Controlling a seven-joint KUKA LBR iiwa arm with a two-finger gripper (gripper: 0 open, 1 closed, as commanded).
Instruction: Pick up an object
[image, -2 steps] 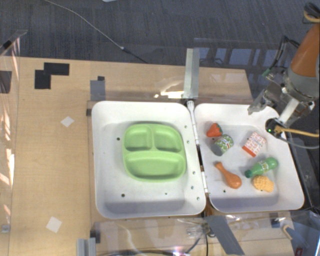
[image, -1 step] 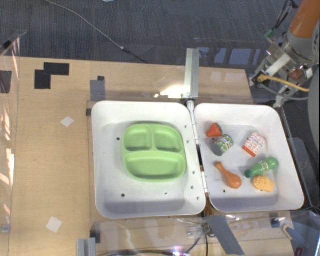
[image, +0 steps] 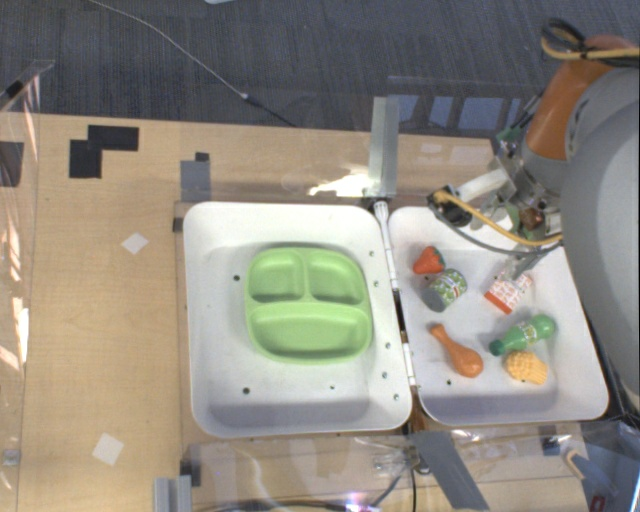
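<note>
Over the right bin (image: 575, 395) I see the hand (image: 522, 262) lowered, its tips right at a small red-and-white carton (image: 508, 292) near the bin's middle. From this slant I cannot tell whether it is clenched or released, nor whether the carton sits between its tips. Left of the carton lie a red strawberry-like piece (image: 429, 261) and a green-labelled can (image: 444, 288), touching each other. Nearer the front lie an orange drumstick (image: 457, 351), a green bottle (image: 523, 334) and a yellow corn piece (image: 527, 369), the last two just beside each other. On the worktop (image: 100, 330) the left bin (image: 215, 400) holds a green divided plate (image: 305, 303), well apart from the hand.
</note>
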